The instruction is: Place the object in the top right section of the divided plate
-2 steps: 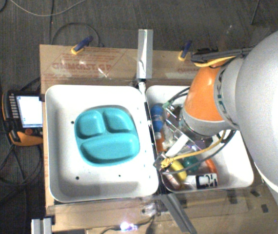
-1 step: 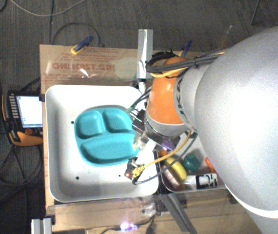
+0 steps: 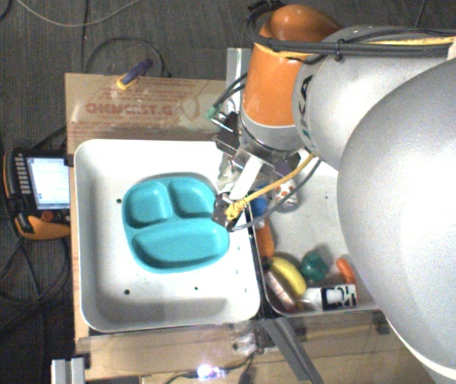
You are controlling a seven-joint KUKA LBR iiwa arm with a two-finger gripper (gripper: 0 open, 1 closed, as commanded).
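A teal divided plate (image 3: 142,250) lies in the left white bin (image 3: 100,294), with two small sections at the top and one wide section below. Nothing lies in the top right section (image 3: 192,197). My gripper (image 3: 228,184) hangs over the plate's right edge, just beside that section, at the wall between the two bins. The wrist and its bracket hide the fingers. I cannot make out any object held there.
The right bin (image 3: 316,206) holds a yellow rounded object (image 3: 286,277), a teal object (image 3: 314,266), an orange piece (image 3: 266,240), a black-and-white box (image 3: 338,297) and a blue thing (image 3: 258,207) by the gripper. The grey arm covers most of that bin.
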